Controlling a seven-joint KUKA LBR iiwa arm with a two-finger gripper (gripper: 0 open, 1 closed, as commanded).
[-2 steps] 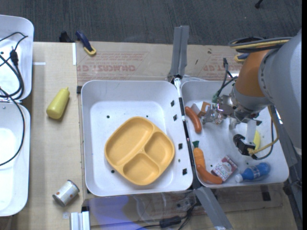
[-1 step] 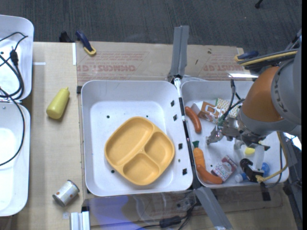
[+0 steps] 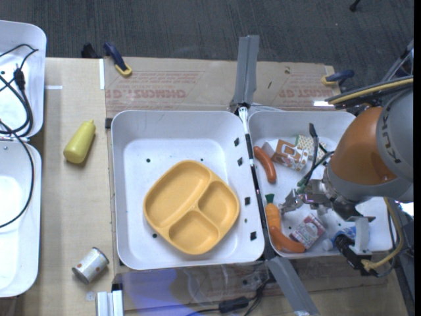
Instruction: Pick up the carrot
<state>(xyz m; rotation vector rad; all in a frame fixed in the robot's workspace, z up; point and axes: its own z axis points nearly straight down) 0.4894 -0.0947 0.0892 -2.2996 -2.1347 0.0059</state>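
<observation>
Lying at the near left of the table [image 3: 72, 196], a small silver can [image 3: 90, 264] rests on its side, and farther back sits a yellow mustard bottle [image 3: 79, 142]. Two shallow white bins stand side by side. Within the left bin [image 3: 131, 137] is a yellow divided plate [image 3: 191, 207] with three compartments. Over the right bin [image 3: 263, 120] reaches the grey arm [image 3: 368, 160] with its orange band, coming in from the right. Its end effector [image 3: 301, 198] hangs low over the middle of that bin; whether it is apart or together cannot be told. An orange carrot [image 3: 272, 221] lies at the left side of the right bin, close to the wall, just left of the end effector and not between its fingers. Beside the carrot's near end lies an orange sausage-shaped piece [image 3: 287, 243]. Farther back lie a red sausage [image 3: 265, 164] and a small printed carton [image 3: 293, 153]. A small packet [image 3: 308, 231] sits near the end effector
</observation>
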